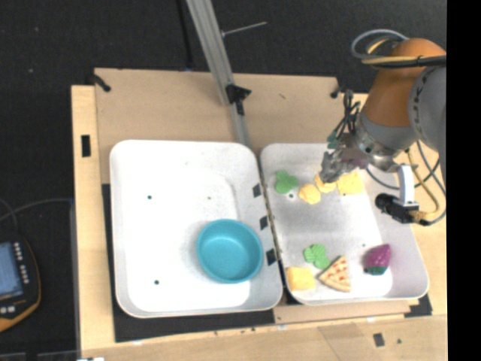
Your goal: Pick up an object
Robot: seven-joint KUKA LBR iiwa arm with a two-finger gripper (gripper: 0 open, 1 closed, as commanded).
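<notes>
The yellow toy point(328, 184) sits right under the pincer point(331, 173), in the upper part of the right bin point(398, 273); you cannot tell from this slanted view whether the pincer is wide, narrow or closed on anything, because the wrist hides its tips. Just to its right lies a yellow block point(350, 183), and just below and to its left a rounder yellow piece point(309, 194), with a green leafy toy point(285, 182) a little further left. Well below the pincer, along the near wall of that bin, you have a second green toy point(316, 255), a yellow cube point(301, 278), a pizza slice point(336, 274) and a purple toy point(377, 258). Far to the pincer's left is the left bin point(165, 179), white and shallow, holding a blue bowl point(229, 250) near its lower right corner. Both bins rest on a pale wooden bench point(150, 104) with a dark mat point(195, 323) showing under their near edges. A grey metal pole point(210, 43) slants up from the bench's far side, above and left of the pincer. Around the bench the floor point(75, 28) is dark, and a handheld control pad point(15, 273) lies at the far left edge.
</notes>
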